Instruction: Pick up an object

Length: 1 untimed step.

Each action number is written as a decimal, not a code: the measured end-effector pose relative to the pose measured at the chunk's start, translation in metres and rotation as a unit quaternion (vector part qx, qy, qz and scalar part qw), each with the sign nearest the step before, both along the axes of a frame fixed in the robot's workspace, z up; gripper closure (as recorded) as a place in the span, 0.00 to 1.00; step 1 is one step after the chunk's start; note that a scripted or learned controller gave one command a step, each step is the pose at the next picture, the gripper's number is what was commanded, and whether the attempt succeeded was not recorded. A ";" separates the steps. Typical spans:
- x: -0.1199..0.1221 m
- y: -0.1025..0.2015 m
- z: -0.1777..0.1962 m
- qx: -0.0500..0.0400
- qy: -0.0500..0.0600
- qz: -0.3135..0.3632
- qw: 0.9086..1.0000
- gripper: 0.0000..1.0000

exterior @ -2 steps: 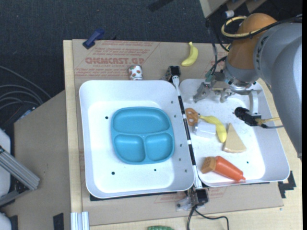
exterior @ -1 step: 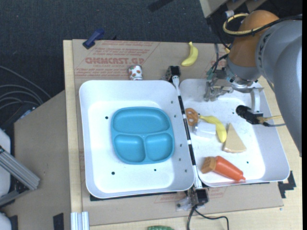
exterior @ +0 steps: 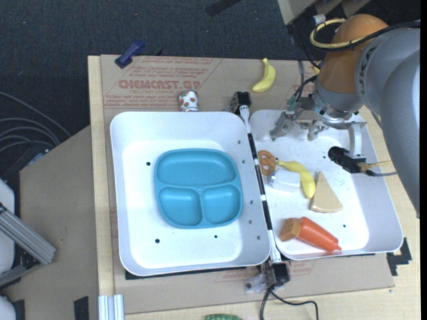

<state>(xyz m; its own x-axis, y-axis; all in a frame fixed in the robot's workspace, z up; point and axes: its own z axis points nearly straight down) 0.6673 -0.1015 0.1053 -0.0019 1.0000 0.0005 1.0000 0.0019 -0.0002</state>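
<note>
The arm reaches in from 3 o'clock and its gripper hangs over the 12 o'clock end of the right bin. The jaws are spread and nothing sits between them.

The things to pick lie in that bin, all toward 6 o'clock from the gripper. Nearest is a banana, curved, running from the bin's 9 o'clock side toward its middle. An orange pretzel rests just beside the banana's 10 o'clock end, close to the bin's 9 o'clock wall. A white block touches the banana on its 7 o'clock side. A tan wedge lies just beside the banana at 4 o'clock. At the bin's 6 o'clock end is a carrot, with a brown lump touching its 9 o'clock end.

The left bin holds a blue divided plate near its middle.

On the table, beyond the bins at 12 o'clock, lie a small banana, a spotted ball and a blue clip at the table's 11 o'clock corner.
</note>
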 end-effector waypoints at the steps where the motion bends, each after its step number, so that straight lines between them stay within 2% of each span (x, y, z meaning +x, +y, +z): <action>1: -0.112 -0.005 -0.021 0.000 0.001 -0.001 1.000 0.00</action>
<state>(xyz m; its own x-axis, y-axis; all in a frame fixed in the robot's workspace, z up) 0.5558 -0.1062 0.0840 0.0010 1.0000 0.0008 1.0000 -0.0010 -0.0027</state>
